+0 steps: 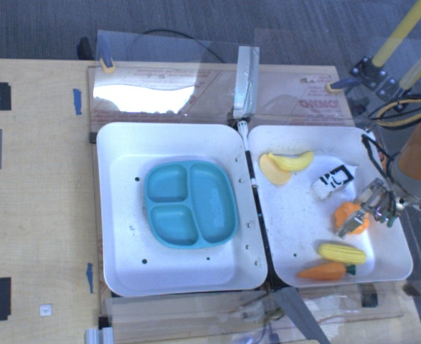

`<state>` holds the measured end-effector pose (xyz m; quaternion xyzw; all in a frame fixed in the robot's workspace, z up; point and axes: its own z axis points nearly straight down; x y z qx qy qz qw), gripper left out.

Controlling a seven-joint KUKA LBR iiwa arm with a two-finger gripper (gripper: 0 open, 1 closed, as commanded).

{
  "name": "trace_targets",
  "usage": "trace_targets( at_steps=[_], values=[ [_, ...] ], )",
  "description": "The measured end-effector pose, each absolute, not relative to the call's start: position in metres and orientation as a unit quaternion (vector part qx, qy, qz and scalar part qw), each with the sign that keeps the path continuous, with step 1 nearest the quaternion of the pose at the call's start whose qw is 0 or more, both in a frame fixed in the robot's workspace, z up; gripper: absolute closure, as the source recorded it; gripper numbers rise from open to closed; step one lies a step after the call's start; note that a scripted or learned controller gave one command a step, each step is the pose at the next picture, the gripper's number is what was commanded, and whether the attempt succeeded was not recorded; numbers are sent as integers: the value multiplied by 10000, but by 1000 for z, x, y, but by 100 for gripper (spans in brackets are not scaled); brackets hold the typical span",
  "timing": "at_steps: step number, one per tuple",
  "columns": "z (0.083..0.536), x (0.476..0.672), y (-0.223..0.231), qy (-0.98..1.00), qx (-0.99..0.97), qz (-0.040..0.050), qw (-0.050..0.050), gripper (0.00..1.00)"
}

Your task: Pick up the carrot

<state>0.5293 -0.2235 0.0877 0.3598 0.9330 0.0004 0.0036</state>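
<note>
Covering part of an orange object (348, 216), gripper (356, 221); carrot (323, 271) apart.

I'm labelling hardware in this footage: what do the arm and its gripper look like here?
The arm enters at the right edge, showing an orange band. Its gripper is a small metallic grey assembly with thin silvery fingers and a few green touches near its base. Black cables loop beside the wrist.

I could read no text, faint red print on the clear panel (318, 95) behind the bins was illegible, black mark on the white block (334, 180) was unreadable
</note>
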Motion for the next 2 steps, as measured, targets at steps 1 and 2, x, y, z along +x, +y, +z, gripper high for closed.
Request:
trace_targets(
  at_steps=[1,2],
  values=[
    [98,530,-223,9325,3612,15,60,100],
    [206,601,-179,9337,3581,17,70,100]
  ],
)
